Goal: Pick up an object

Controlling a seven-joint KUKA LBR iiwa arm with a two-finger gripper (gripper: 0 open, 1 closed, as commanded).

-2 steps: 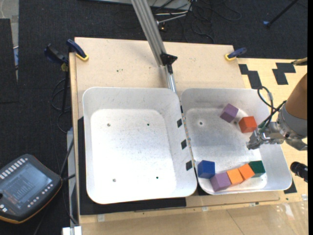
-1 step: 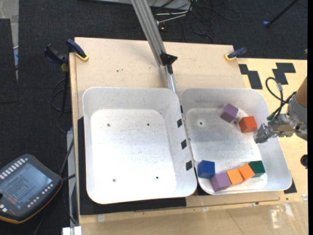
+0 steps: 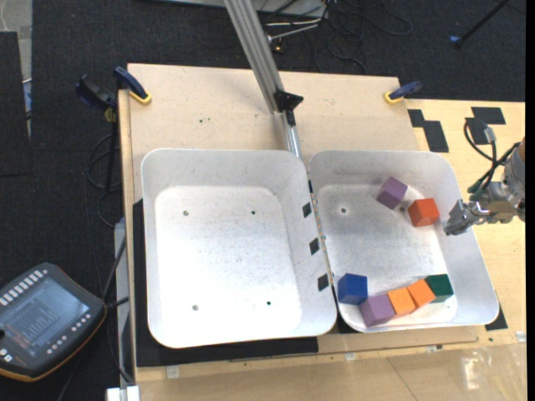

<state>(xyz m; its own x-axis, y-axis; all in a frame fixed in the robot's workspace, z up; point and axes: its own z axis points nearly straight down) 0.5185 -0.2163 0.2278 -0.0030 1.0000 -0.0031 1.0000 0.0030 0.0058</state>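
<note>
Wooden bench (image 3: 217, 107), two white bins; claw (image 3: 459, 221) over right bin (image 3: 468, 249) rim, opening unclear, near orange cube (image 3: 424, 212).

A robotics lab: a plywood bench (image 3: 217, 107) clamped at its corners, a teach pendant (image 3: 42, 320) at 8 o'clock, cables (image 3: 334, 32) trailing at 12 o'clock

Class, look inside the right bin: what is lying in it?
The right bin holds six blocks: purple and orange near the back, and blue, purple, orange and green in a row along the front. None hides another.
</note>
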